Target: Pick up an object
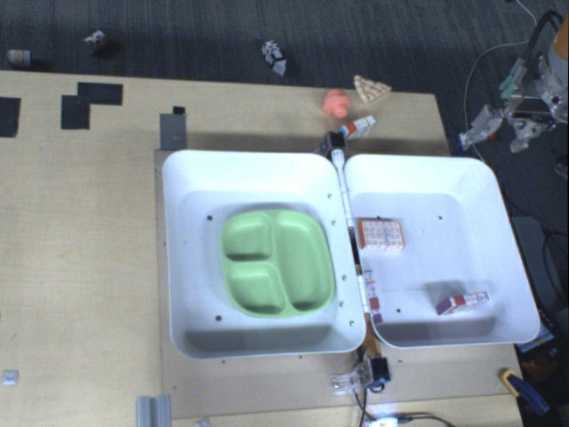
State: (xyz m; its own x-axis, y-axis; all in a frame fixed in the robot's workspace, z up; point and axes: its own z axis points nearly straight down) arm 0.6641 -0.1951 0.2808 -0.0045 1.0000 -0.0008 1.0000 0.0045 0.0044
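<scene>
Small red-white tube (462, 302) lies in right bin (498, 203).

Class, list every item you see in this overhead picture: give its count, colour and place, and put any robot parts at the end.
Shallow white plastic bins: two, white, side by side on the bench.
Light green divided plastic tray: one, green, three compartments, in the left bin.
Small patterned red-and-white box: one, in the right bin near the divider.
Small red-and-white tube: one, lying in the right bin near its front.
Pink-orange ball: one, on the bench behind the bins.
Red-and-white tube: one, on the bench beside the ball.
Tool: one, grey metal, beyond the bench at upper right; state unclear.
</scene>
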